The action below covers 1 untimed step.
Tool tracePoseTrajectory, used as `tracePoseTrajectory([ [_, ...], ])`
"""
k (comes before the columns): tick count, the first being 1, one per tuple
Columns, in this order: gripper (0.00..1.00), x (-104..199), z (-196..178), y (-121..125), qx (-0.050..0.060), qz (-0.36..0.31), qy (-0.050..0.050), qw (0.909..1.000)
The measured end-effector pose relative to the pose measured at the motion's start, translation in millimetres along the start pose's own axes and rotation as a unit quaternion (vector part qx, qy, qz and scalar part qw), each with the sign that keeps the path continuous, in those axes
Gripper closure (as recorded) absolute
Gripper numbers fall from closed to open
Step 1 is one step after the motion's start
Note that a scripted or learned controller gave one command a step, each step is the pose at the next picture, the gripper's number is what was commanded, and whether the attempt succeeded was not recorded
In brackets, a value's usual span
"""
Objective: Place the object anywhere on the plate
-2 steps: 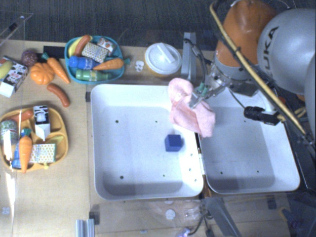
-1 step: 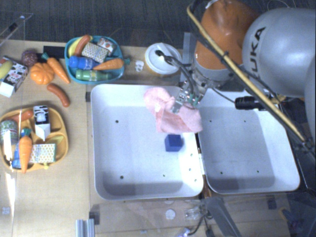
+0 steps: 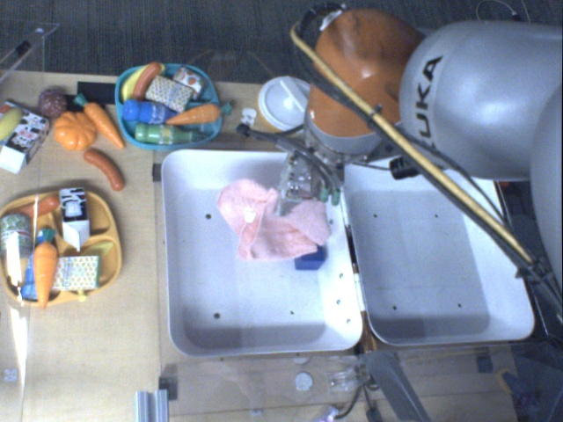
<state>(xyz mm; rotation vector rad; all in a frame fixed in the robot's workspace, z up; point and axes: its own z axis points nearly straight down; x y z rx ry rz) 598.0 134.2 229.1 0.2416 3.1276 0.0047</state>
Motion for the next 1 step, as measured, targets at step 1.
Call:
tracePoseTrajectory([
  [1, 0.00, -0.2, -0.3, -0.1, 0.000, 0.000, 0.000, 1.0000],
])
